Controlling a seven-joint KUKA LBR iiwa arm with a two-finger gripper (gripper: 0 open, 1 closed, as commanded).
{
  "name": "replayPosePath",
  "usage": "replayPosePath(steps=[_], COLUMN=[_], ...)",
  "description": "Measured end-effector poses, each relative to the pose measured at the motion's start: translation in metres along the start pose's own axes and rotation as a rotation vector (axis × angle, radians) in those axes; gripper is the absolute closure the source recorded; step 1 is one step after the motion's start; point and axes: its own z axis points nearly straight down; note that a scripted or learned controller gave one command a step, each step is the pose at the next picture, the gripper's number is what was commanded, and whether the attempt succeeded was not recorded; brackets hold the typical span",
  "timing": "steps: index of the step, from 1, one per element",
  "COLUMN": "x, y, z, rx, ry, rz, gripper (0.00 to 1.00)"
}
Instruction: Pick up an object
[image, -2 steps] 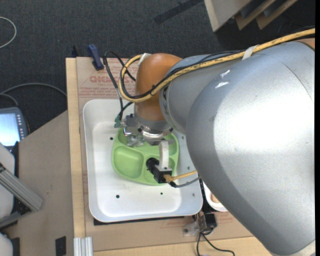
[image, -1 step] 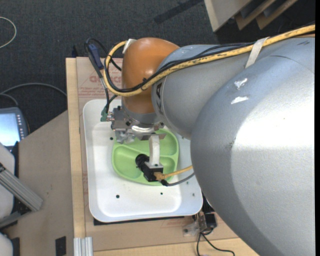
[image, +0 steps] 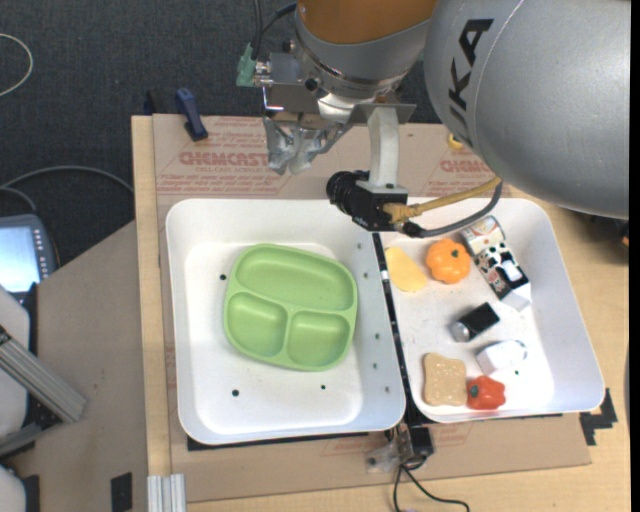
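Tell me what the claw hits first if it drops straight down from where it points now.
Probably the brown board behind the left bin, just past its back rim. The claw hangs above that strip, though its height is hard to judge.

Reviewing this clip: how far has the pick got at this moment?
Nothing looks picked yet. The end effector sits above the bench beyond the bins, with no object visibly between its fingers. The green divided plate lies in the left bin; the orange pumpkin, toast slice and red pepper lie in the right bin. Descent, grasp and lift remain.
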Motion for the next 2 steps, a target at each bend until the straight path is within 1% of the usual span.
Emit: replayPosePath(steps=[1,2], x=[-0.001,0.001], y=[-0.032,-0.063], z=[0.097,-0.063], rx=[0.03,0.005], ry=[-0.011,0.001], rz=[0.004,-0.003], gripper=[1.0,1.0])
